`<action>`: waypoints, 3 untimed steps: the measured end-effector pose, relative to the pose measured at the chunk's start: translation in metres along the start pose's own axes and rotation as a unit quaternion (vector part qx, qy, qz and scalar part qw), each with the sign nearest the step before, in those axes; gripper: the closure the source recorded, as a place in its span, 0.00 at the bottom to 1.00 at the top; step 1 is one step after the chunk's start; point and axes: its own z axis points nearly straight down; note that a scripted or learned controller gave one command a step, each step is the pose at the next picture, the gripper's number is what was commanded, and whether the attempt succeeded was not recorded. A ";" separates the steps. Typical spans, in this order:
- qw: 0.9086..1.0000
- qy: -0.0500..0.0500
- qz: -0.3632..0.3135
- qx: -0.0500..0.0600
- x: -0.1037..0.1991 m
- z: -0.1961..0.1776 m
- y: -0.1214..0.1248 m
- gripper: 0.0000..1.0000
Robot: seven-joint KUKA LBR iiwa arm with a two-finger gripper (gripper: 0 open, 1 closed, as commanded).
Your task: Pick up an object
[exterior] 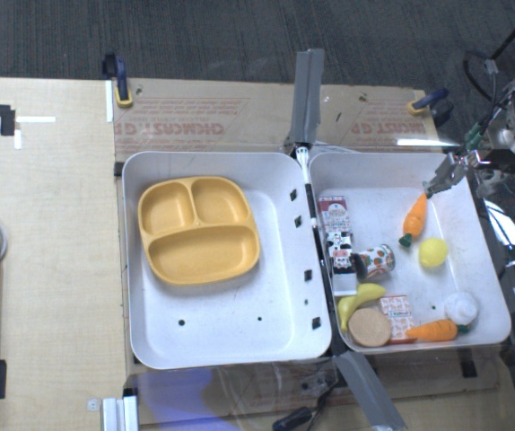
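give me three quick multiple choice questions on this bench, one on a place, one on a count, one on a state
1. Where is the yellow divided plate?
A. left bin
B. right bin
C. on the cardboard

2. How many toy carrots are in the right bin?
A. one
B. two
C. four

3. Where is the end effector?
A. over the plate
B. at the right bin's upper right corner
C. outside both bins on the left

Answers:
1. A, it lies in the left bin.
2. B, the upper carrot and the lower carrot.
3. B, it sits just above the upper carrot.
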 end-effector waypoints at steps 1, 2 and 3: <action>0.999 0.000 -0.039 0.000 -0.022 0.084 0.052 0.00; 1.000 0.004 -0.007 -0.002 -0.053 0.196 0.049 0.00; 1.000 0.002 -0.006 -0.002 -0.055 0.187 0.048 1.00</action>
